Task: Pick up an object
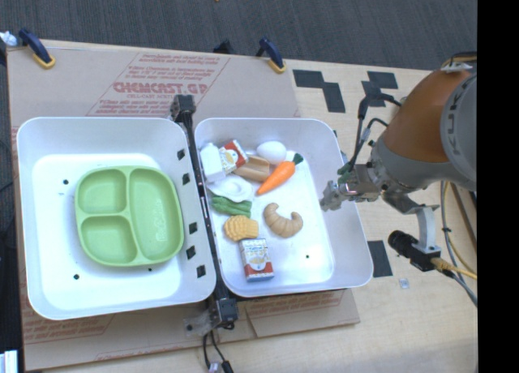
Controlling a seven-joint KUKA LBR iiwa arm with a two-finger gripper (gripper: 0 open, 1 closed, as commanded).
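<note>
Hovering over right bin's (350,237) outer rim: gripper (334,197), can't tell how wide it's open, nothing visibly held. Croissant (283,220) just inboard of it, carrot (277,177) beyond, carton (256,259) below-left.

Fixed overhead camera, slanted down, both bins (24,201)

Tray (130,216) in left bin (32,201), toys right
</note>
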